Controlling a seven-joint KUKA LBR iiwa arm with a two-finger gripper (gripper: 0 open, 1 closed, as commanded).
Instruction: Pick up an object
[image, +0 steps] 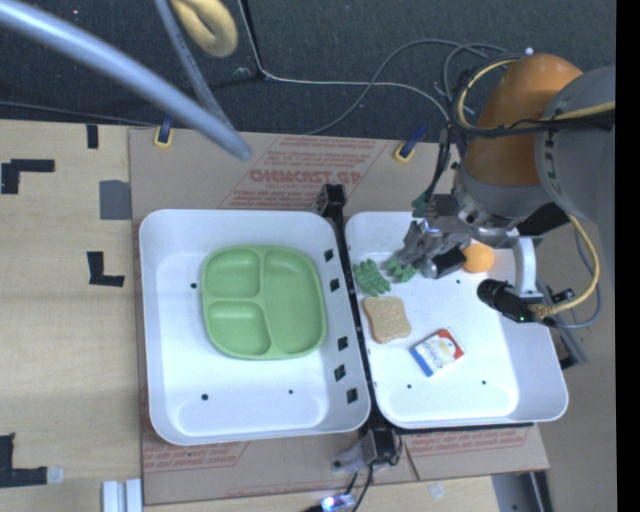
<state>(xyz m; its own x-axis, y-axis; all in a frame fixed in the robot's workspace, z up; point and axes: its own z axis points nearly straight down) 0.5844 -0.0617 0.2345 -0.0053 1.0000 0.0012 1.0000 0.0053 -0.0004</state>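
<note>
- Blurred grey bar slanting across the top left, closest to the lens and well clear of both bins.
- Camera view, arm: grey arm with its orange band reaching in over the far right corner of the right bin, gripper lowered near that bin's far edge.
- Grip state: cannot tell whether released or clenched; nothing seen held.
- Task's things, all apparently lying on the right bin's floor: green leafy piece by the left wall, just beside the gripper; orange piece just to the gripper's other side; tan bread-like slice near the left wall, mid-bin; small red, white and blue packet toward the middle.
- Progress, as a judgement: approach made, pick not yet shown; closing on a piece and lifting it clear left to do.
- Likeliest target: green leafy piece, though not certain.
- Edges: green piece and slice close to the dividing wall between the bins, leaving little room on that side; black clips along that wall.
- Open room: bare floor toward the right bin's near edge and near right corner; packet well apart from its neighbours.
- Left bin: green divided plate at centre, well apart from the gripper.
- Loose cables hanging beside the wrist at the right rim, a possible snag.
</note>
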